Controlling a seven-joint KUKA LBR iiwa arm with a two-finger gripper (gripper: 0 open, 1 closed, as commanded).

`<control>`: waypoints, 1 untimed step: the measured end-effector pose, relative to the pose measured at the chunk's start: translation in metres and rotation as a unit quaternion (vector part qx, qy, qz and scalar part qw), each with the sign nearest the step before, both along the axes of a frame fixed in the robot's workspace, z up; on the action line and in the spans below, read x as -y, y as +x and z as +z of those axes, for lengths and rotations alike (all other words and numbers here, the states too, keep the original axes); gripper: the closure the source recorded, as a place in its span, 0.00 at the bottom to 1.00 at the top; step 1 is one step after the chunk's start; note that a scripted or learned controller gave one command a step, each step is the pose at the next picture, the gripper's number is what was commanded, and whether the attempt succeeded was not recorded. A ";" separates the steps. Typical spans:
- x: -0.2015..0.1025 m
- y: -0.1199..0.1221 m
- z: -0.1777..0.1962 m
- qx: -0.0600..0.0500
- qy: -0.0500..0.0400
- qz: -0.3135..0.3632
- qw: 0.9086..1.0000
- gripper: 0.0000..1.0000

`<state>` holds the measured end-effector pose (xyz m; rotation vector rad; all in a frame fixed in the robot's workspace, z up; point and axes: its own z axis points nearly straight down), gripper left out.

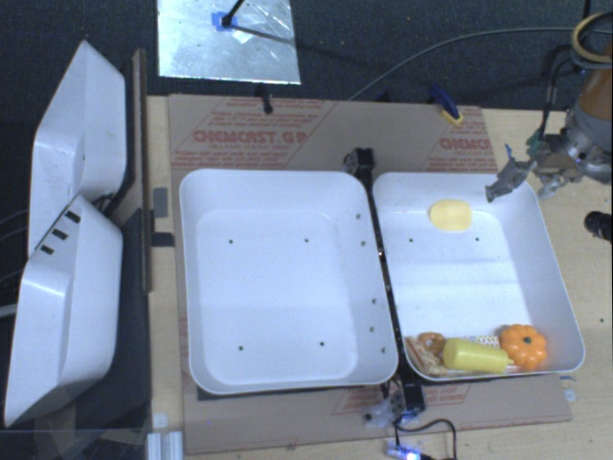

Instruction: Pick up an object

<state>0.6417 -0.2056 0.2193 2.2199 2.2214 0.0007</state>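
Bench top: brown cardboard sheet (287, 127) printed with red lettering, laid over a dark, carpet-like floor surface. Two shallow white plastic bins sit on it side by side, their inner rims touching along a black hinge-like strip. Left bin (278, 185): nothing but small dark dots on its floor. Right bin (560, 286): holds four items.

Contents of right bin:
- Pale yellow rounded lump (450, 215), lying alone near the far wall, well apart from the rest.
- Small orange pumpkin-shaped toy (524, 345) in the near right corner.
- Yellow cylindrical piece (473, 356) lying on its side against the near wall, just beside the pumpkin.
- Tan, pretzel-like piece (428, 347) at the left end of the cylinder, touching or nearly so.

Grey two-finger gripper (517, 175) hangs over the far right corner of the right bin, at the rim. Cannot tell whether it is spread or pressed together; too small and blurred. Nothing visible in its grasp. It is near the pale lump but apart from it.

Off the cardboard: a shiny grey metal plate (228, 27) at the far side; two white moulded tubs (72, 228) stacked at a tilt on the left.
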 end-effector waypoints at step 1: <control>0.000 -0.013 -0.097 -0.004 0.001 0.000 1.000 0.00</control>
